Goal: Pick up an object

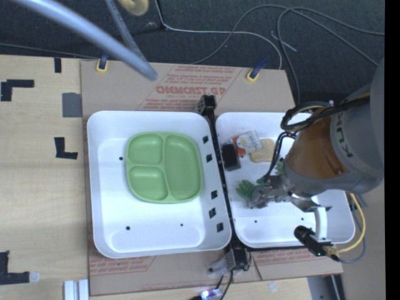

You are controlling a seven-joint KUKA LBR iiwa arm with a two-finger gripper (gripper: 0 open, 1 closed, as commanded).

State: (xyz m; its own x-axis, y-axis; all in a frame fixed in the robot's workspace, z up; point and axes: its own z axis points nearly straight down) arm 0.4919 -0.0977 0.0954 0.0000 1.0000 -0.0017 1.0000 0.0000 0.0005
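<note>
Jaws low in right bin, whether apart or together cannot tell. Green object just left, touching. Black block and pale packet above. Green divided plate in left bin, far left.

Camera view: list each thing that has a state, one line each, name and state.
green divided plate: flat in the left bin, nothing on it.
black block: lying in the right bin, beside the divider.
green object: lying in the right bin, next to the gripper.
gripper: low over the right bin.
</note>
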